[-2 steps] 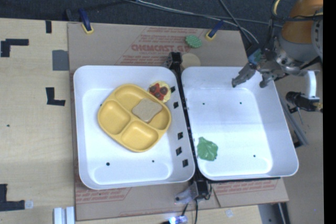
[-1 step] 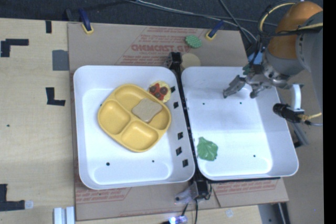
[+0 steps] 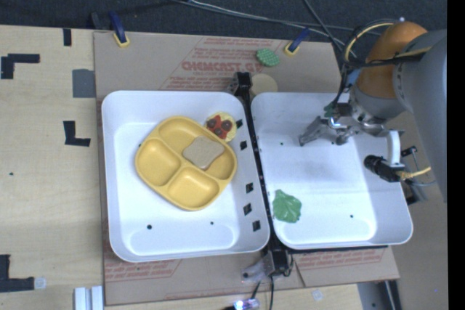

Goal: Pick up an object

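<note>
**Q:** Nearest the lens, what is seen?

**A:** Green and leaf-like, a lettuce piece (image 3: pixel 287 206) is seen lying flat on the floor of the right bin (image 3: pixel 385 225), close to its left wall and toward its near edge. Nothing is touching it.

**Q:** And the arm?

**A:** The grey arm (image 3: pixel 407 83), with its orange band, is seen reaching in from the right over the far part of the right bin. The gripper (image 3: pixel 320 133) is held low over the bin's floor, well apart from the lettuce piece. Its fingers (image 3: pixel 311 134) are seen spread apart, with nothing between them.

**Q:** What is shown in the left bin?

**A:** A yellow divided plate (image 3: pixel 156 163) is seen lying at a slant in the left bin (image 3: pixel 123 229). A tan slice of bread (image 3: pixel 203 152) is laid across the plate's middle divider. Just beyond the plate's far right rim, a small yellow dish of red berries (image 3: pixel 221 125) is set against it, near the wall shared by the two bins.

**Q:** Anything on the bench outside the bins?

**A:** A small green ridged object (image 3: pixel 267 56) is seen on the brown board (image 3: pixel 145 62) beyond the bins, with a pale round disc (image 3: pixel 264 83) just nearer.
</note>
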Available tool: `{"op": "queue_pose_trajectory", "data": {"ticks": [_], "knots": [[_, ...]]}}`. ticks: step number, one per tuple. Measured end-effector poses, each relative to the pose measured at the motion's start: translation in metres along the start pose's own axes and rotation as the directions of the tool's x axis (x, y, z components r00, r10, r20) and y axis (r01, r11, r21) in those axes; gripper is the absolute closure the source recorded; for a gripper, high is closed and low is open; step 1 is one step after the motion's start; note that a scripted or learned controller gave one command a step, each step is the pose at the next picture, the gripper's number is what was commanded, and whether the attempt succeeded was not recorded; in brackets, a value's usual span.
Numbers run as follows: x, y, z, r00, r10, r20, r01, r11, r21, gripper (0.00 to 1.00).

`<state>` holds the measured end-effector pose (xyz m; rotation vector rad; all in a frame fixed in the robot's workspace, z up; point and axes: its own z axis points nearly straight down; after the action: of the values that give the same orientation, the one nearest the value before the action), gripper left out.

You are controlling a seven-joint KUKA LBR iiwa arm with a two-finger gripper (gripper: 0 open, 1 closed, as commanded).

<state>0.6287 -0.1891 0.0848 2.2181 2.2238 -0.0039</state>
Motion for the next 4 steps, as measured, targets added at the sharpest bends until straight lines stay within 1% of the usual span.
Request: {"op": "queue_pose_trajectory", "data": {"ticks": [1, 2, 3, 4], "knots": [[0.000, 0.001, -0.014, 1.000, -0.001, 0.001, 0.001, 1.000, -0.003, 1.00], [0.004, 0.012, -0.065, 1.000, 0.001, -0.002, -0.001, 1.000, -0.005, 1.00], [0.002, 0.006, -0.110, 1.000, 0.002, -0.001, -0.002, 1.000, -0.005, 1.00], [0.002, 0.007, -0.141, 1.000, 0.001, -0.001, -0.001, 1.000, -0.004, 1.00]]}}
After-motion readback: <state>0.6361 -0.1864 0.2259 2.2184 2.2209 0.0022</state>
